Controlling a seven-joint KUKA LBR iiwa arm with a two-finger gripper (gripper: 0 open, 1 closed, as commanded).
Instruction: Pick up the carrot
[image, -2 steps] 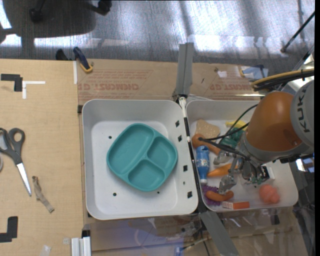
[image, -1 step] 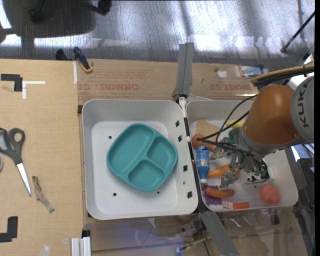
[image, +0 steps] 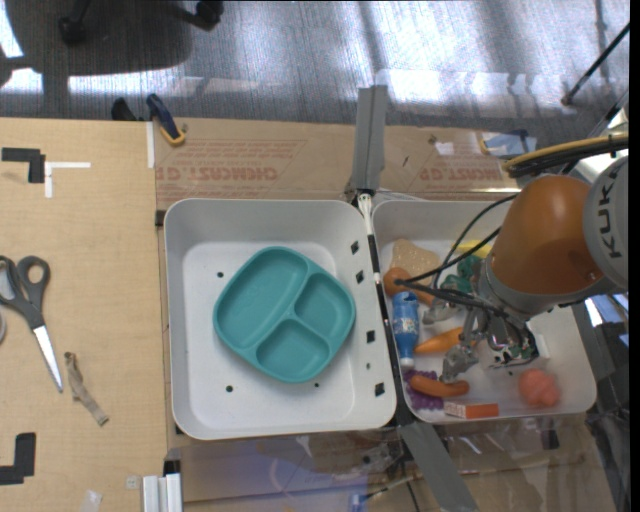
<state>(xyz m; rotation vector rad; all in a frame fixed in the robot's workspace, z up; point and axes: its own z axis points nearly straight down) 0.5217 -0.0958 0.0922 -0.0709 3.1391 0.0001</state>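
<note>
At lower right, the gripper (image: 462, 360) hangs narrowly parted just above the smooth tapered orange carrot (image: 438, 343), holding nothing.

A robotics lab — KUKA arm (image: 545, 235), cardboard-topped bench (image: 80, 300), white bins (image: 180, 300).

A pale tan wooden bench top (image: 80, 300) fills the left side, marked with small black corner brackets (image: 24, 160) and a strip of white tape (image: 68, 166). A pair of grey-handled metal scissors (image: 30, 310) lies near its left edge, with a crumpled scrap of brownish tape (image: 85, 390) just beside them. A flat sheet of brown cardboard with red lettering (image: 260, 170) lies along the far side. Beyond it, grey ribbed carpet floor (image: 300, 50) carries bright bands of light and the dark base of a chair (image: 130, 20).
</note>
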